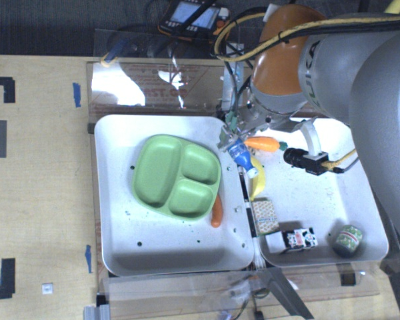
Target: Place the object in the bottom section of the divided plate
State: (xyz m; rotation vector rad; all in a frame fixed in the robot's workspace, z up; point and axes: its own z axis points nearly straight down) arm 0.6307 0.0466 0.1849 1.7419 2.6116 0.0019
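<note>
Camera view: the gripper (pixel 235 136) hangs over the divider between the two bins, at the right bin's (pixel 367 199) upper-left corner. You can't tell from here whether it's open or closed; wrist and cables blur the tip. Nothing visibly held.

Task thing isn't named. My guess is the blue tube (pixel 242 157), since it's just below the gripper tip and nearest to it. It lies in the right bin against the divider, long axis slanted upper-left to lower-right, lower end pointing at the yellow banana (pixel 257 183). The orange carrot (pixel 262 144) is just right of the tip, lying roughly left-right, touching or nearly touching the tube's top end; can't separate them cleanly.

The green divided plate (pixel 147 153) sits in the left bin (pixel 113 199), left and slightly below the gripper. I take the bottom section (pixel 190 197) to be the lower-right well, nearest the divider. So the move is a short carry left and down. An orange stick (pixel 217 213) lies just beside that well's rim, outside the plate.

Risk: tube, carrot and banana are crowded, so you may grab the wrong one.
</note>
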